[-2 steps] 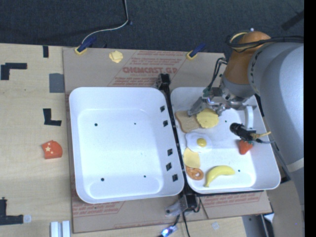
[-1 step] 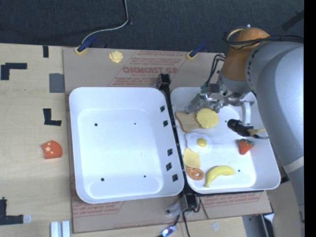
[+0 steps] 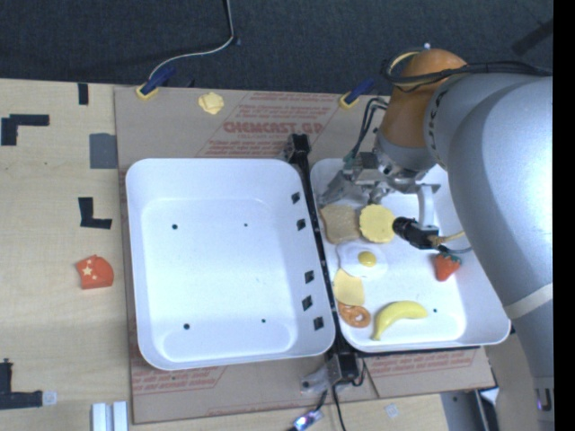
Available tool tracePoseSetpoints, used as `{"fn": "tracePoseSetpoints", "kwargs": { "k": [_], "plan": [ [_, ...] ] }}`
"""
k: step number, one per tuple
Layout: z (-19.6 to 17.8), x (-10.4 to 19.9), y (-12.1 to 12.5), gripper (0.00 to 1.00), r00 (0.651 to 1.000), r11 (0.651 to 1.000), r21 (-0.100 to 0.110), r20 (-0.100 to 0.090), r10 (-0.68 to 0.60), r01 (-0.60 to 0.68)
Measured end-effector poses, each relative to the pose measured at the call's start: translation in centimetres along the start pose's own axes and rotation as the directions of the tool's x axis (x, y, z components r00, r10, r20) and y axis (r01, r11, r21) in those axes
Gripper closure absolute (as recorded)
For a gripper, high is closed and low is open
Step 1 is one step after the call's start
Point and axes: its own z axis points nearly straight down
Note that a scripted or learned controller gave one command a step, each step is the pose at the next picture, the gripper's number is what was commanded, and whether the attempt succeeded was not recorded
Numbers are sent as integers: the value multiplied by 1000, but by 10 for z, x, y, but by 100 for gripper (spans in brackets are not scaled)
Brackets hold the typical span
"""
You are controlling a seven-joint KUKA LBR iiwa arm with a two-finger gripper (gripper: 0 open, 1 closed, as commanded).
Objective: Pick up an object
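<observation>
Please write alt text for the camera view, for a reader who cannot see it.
A grey robot arm reaches from the right into the right white bin, over toy foods: a bread slice, yellow disc, fried egg, banana and strawberry. The left white bin sits beside it on brown cardboard.

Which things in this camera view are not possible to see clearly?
- Gripper: fingers blurred against the bin; open or shut unclear.
- Right bin: back part hidden by the arm.
- Bread slice: far edge under the gripper.
- Strawberry: partly hidden by the arm.
</observation>
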Motion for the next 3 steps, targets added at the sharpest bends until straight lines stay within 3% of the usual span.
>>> {"fn": "tracePoseSetpoints", "kwargs": {
  "k": [1,2,3],
  "plan": [
    [-1,-54,-59,0,1000,1000,0,-1,7,-7],
    [0,-37,-93,0,1000,1000,0,0,2,-2],
    [-10,-37,-92,100,1000,1000,1,-2,2,-2]
  ]
}}
